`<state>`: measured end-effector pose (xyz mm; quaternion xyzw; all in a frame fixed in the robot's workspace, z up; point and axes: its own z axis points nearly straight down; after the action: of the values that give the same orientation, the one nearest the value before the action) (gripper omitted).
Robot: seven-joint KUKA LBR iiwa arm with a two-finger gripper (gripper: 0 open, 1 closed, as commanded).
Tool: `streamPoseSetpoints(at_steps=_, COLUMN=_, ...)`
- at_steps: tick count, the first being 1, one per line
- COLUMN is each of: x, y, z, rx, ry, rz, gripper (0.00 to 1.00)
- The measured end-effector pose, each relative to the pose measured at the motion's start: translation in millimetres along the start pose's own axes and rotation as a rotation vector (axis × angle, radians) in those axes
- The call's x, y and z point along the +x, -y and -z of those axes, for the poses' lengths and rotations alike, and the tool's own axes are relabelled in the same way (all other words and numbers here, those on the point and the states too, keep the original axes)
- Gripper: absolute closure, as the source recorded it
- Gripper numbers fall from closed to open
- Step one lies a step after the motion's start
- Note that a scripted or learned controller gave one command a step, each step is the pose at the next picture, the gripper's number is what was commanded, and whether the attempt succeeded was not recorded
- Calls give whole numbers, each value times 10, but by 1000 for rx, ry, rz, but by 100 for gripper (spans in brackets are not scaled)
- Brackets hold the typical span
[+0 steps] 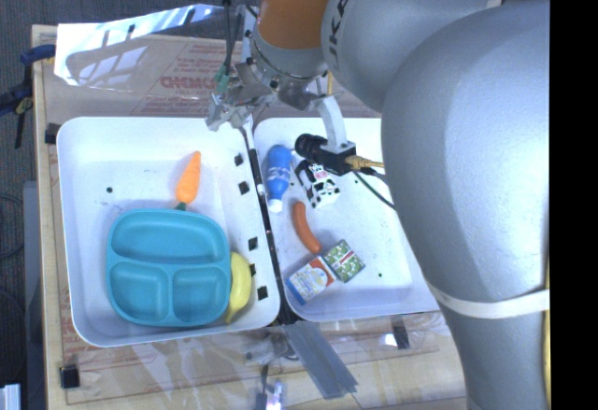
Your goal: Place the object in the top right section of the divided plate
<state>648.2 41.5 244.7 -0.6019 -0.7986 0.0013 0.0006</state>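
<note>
Lying in the left bin [103, 165], just above the teal divided plate [168, 245] and apart from its rim, the orange carrot [190, 176] is judged the likeliest object for the task, though none is yet held. It is expected to be light, stiff and rather smooth, so a grip across its thicker middle is advised. The hand [229, 105] is seen over the bins' far edge near the divider; whether it is spread or closed cannot be told.
</note>
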Motion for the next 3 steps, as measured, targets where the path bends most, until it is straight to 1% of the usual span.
streamPoseSetpoints(at_steps=1, x=571, y=1101, z=-93, rx=0, ry=-1, rz=73, gripper=100)
streamPoseSetpoints(at_steps=2, x=1024, y=1230, z=-62, rx=1, ry=-1, rz=83, gripper=100)
streamPoseSetpoints(at_steps=3, x=1028, y=1493, z=-147, rx=2, ry=-1, rz=351, gripper=100)
